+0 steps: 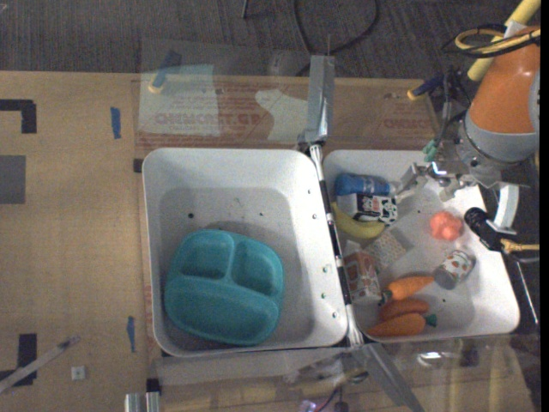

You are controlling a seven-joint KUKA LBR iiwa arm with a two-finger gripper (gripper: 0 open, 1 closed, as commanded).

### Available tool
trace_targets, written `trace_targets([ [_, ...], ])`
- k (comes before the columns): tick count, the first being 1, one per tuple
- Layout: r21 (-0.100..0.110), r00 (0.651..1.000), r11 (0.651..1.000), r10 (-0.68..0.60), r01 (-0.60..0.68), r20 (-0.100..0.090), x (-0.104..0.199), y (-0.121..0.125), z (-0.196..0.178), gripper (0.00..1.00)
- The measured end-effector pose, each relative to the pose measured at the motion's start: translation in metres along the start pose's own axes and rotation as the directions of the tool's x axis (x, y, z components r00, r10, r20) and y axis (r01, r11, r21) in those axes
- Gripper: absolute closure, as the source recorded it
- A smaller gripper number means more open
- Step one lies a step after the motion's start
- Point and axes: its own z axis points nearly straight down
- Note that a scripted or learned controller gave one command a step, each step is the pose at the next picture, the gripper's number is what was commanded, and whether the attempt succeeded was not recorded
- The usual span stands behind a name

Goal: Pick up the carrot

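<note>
Well, the bench (69, 256) is big and brown, and two white bins sit on it side by side. The left bin (156, 230) has a teal plate (225, 286) in it. The right bin (493, 303) has lots of small things in it.

The arm (506, 101) comes in at the top right corner, above the far end of the right bin. It is well apart from the near end of that bin.

Next come the things in the right bin. A blue bottle (360, 184) lies at the far end, with a banana (356, 226) just beside it. The carrot (410, 286) lies on its side at the near end, with its green top toward the left bin. Two more orange things that look like carrots lie just below it, very close together. A pink ball (445, 226) sits in the middle, and a little can (455, 267) is right next to the carrot's thin end.

The gripper (429, 177) hangs over the far end of the right bin, near the bottle. It is too blurry to tell if it is open or shut. I see nothing held in it.

So I think the job is at its first step, the reach. The next move calls for the gripper to go across the bin to the near end, line up over the carrot, and come down on it alone. The can and the other orange things are so close that they could get bumped or grabbed instead.
</note>
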Motion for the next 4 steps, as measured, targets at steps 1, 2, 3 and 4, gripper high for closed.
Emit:
trace_targets([
  [1,-0.004,0.995,0.995,-0.104,0.104,0.003,-0.048,0.042,0.021,0.0],
  [2,-0.002,0.869,0.869,-0.496,0.496,0.001,-0.038,-0.003,0.028,0.0],
  [3,-0.007,0.871,0.871,-0.492,0.492,0.006,-0.04,-0.002,0.016,1.0],
  [4,-0.006,0.936,0.936,-0.352,0.352,0.006,-0.045,0.005,-0.086,1.0],
])
